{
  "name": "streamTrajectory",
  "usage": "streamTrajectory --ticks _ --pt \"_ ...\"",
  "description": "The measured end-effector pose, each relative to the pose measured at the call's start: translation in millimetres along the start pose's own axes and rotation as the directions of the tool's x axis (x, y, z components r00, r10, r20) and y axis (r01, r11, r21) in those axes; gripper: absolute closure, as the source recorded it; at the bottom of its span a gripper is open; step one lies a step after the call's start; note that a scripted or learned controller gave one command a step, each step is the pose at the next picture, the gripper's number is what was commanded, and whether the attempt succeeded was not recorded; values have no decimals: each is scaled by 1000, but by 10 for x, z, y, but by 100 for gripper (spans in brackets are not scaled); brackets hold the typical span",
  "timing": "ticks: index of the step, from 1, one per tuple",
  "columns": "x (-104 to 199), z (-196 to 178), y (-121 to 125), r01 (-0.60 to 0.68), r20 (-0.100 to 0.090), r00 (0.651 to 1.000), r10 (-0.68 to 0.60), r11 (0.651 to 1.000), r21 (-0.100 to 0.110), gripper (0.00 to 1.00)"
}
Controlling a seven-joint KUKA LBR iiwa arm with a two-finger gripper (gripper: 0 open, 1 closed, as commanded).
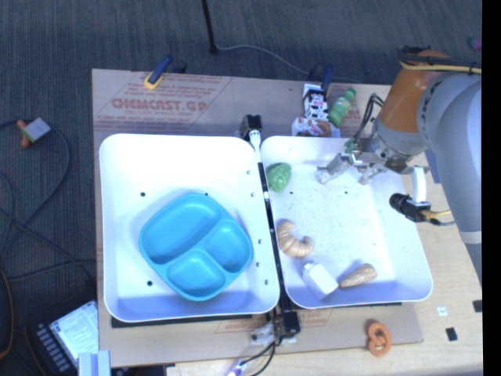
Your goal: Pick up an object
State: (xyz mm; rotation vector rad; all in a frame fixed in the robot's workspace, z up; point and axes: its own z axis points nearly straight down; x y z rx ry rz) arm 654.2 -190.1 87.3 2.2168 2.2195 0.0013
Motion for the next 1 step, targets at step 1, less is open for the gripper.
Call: streamTrajectory --ticks 1 --pt "-4 -110 10 1 3 1000 -1 1000 -3 100"
